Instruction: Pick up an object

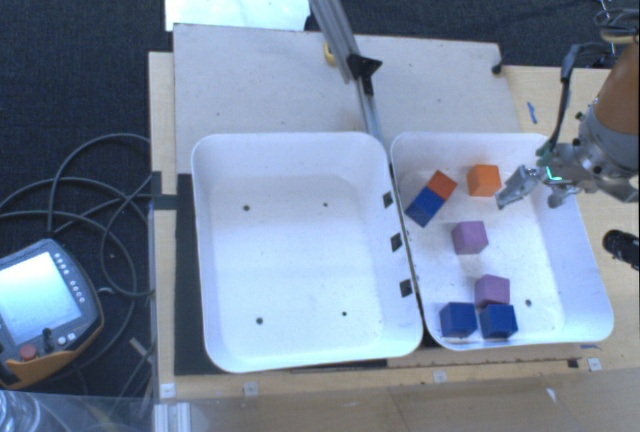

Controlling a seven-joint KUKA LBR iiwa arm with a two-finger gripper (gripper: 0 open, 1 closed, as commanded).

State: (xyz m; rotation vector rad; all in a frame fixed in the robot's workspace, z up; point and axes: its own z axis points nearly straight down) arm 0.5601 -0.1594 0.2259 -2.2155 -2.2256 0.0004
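The right bin holds several small cubes. An orange cube lies near its far side. To the left, a second orange cube touches a blue cube. A purple cube rests mid-bin, and another purple cube sits above two blue cubes at the near edge. My gripper hangs over the bin's right part, just right of the first orange cube. It is open, with nothing between its fingers.
The left bin stands beside the right one, their rims touching. A slanted metal rod crosses the back board. A teach pendant and cables lie off the bench at the left.
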